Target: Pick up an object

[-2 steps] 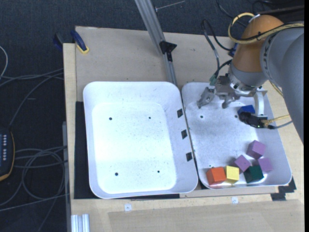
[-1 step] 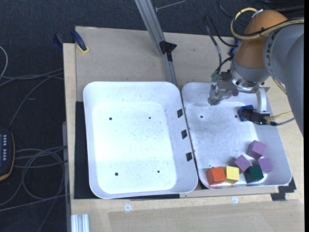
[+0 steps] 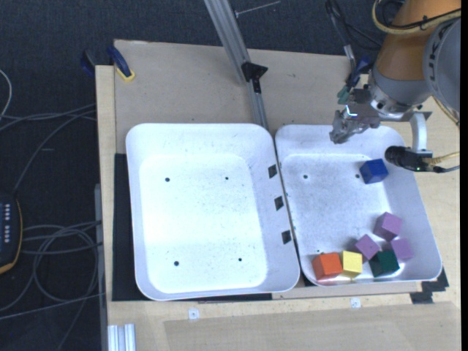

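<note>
The big grey arm leans in from the right, its orange band high above the back of the right bin. The left bin sits alongside, touching it along the middle seam.

Down to the gripper: it hangs over the right bin's back rim, near the far left corner, with nothing between its tips. Whether it is parted or closed, I cannot tell from this angle, since the tips are a dark blur.

Now the candidates. The blue block sits alone on the bin floor, near the gripper and well apart from everything else. That looks like the sensible target. In the front corner there is a huddle: orange block touching the yellow block, the green block just beside them, and three purple blocks close around.

To do this well, I'd say go for the loner. Centre above the blue block, square the tips to two flat faces, come straight down with room either side, then close. The crowded corner risks nudging neighbours and a slipped grasp against the bin wall.
</note>
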